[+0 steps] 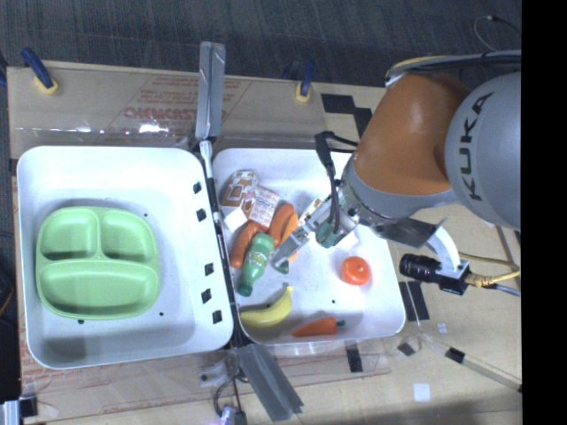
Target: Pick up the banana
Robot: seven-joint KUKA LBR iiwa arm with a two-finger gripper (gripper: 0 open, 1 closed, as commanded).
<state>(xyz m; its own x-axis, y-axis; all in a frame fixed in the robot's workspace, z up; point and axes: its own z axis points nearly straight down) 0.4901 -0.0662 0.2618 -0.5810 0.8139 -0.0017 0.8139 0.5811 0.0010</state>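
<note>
The yellow banana (267, 308) lies near the front edge of the right bin (383, 301), curved, with its tip pointing up and to the right. My gripper (294, 243) hangs over the middle of that bin, above and slightly right of the banana and apart from it. It sits close to the green bottle (255, 262) and an orange carrot (283, 222). The arm's orange band and grey wrist cover the bin's right rear part.
In the right bin there are also a second carrot (242, 244), a red pepper (315, 328) at the front, an orange tomato (355, 271) and snack packets (249, 193). The left bin (177, 317) holds a green divided plate (97, 260).
</note>
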